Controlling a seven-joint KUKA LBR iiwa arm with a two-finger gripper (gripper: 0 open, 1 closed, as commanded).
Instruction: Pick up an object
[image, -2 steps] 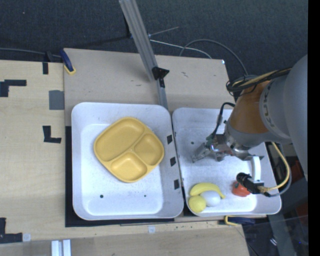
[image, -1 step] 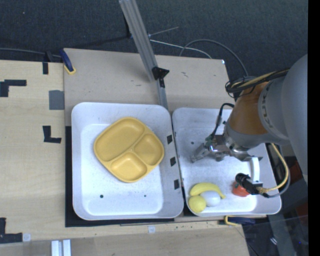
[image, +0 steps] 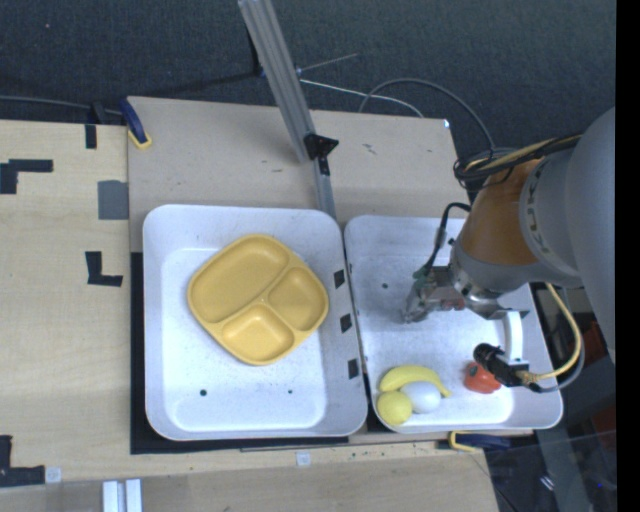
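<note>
The yellow plate lies flat in the left bin, left of the frame's middle. It is turned cornerwise to the bin walls, with its one big compartment toward the upper left and two smaller ones toward the lower right.

In the right bin, at its lower edge, a banana lies with its long axis running left to right and its curve arching upward. A lemon sits against the banana's left end, and a white egg is tucked under the arch, touching the lemon. A small red piece lies apart, to the right.

Both bins rest on a pale wooden surface with black tape marks at the left; dark carpet fills the top of the frame.

The pincer hangs over the bare middle of the right bin, above the banana in the frame and apart from everything. Whether it is open or closed cannot be told, and nothing is seen in it.
</note>
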